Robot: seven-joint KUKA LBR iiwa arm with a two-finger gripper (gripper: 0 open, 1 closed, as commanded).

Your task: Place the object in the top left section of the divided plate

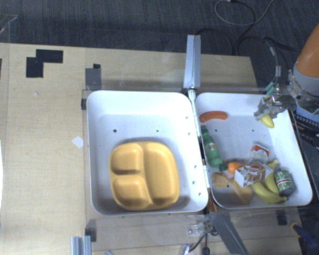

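The yellow divided plate (144, 174) lies in the left bin (103, 110), toward its front, with two small sections on its left side and one long section on its right. My gripper (268, 112) hangs over the back right part of the right bin (239, 102). A small yellow object (267, 121) sticks out from between its fingertips, and the fingers are shut on it. The plate's top left section (127, 159) has nothing in it.
The right bin holds a red-orange sausage (213, 116), a green bottle (210, 149), a small orange piece (232, 167), a red and white carton (253, 173), a banana (266, 191), a dark can (283, 180) and a bread-like piece (222, 181). A metal divider (192, 62) stands between the bins.
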